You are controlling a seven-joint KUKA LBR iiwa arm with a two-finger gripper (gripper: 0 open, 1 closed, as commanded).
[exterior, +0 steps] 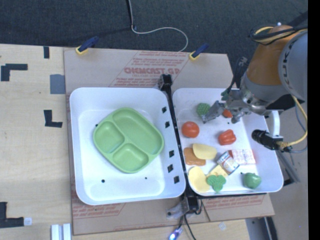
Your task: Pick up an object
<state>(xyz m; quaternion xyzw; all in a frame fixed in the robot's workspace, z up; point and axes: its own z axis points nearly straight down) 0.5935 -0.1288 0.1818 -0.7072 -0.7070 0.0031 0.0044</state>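
The gripper [226, 112], its fingers seemingly spread and holding nothing, is poised just right of the small green broccoli-shaped toy [203, 108].

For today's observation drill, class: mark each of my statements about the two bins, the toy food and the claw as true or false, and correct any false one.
1. The green tray lies in the left bin. True.
2. The tomato sits on the tray. False: it lies in the right bin.
3. The claw is over the right bin. True.
4. The claw is over the bin's near edge. False: it is at the far end, by the broccoli.
5. A red pepper lies right of the tomato. True.
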